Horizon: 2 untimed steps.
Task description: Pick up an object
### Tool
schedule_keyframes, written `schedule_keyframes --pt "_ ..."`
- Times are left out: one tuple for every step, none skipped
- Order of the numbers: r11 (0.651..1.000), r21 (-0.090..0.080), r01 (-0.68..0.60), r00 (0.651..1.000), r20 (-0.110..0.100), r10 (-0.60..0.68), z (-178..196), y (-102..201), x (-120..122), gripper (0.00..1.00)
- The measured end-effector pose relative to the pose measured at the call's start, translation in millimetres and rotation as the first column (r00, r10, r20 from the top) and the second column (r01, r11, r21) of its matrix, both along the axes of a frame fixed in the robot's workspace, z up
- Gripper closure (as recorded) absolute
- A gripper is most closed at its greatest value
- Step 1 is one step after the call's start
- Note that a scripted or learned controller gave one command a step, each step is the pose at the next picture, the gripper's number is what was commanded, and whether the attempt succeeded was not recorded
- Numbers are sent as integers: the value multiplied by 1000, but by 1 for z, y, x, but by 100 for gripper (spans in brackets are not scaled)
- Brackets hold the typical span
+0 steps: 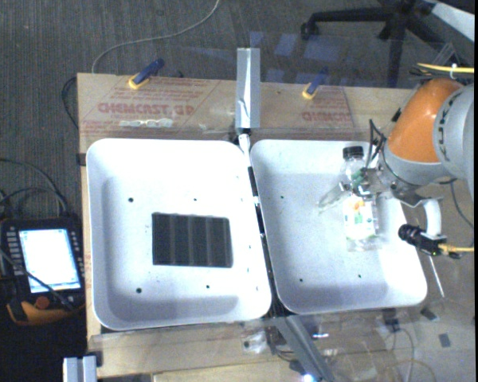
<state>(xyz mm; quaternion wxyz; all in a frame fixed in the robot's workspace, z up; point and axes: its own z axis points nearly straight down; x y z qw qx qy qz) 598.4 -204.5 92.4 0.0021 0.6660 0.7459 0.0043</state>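
Observation:
A clear plastic bottle with a black cap and an orange-and-green label lies in the right bin, in its right half, cap toward the back. My gripper reaches in from the right and sits over the bottle's upper part, just below the cap. The grey arm with its orange band hides the gripper's back. A flat black ribbed rectangle lies in the middle of the left bin.
A metal post stands behind the seam between the bins. Two yellow-and-blue clamps hold the cardboard at the back. A handheld pendant with a lit screen lies on the floor to the left.

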Motion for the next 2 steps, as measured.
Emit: schedule_keyframes --pt "1000 1 -3 1000 -1 3 9 2 1 100" --pt "1000 1 -3 1000 -1 3 9 2 0 0"
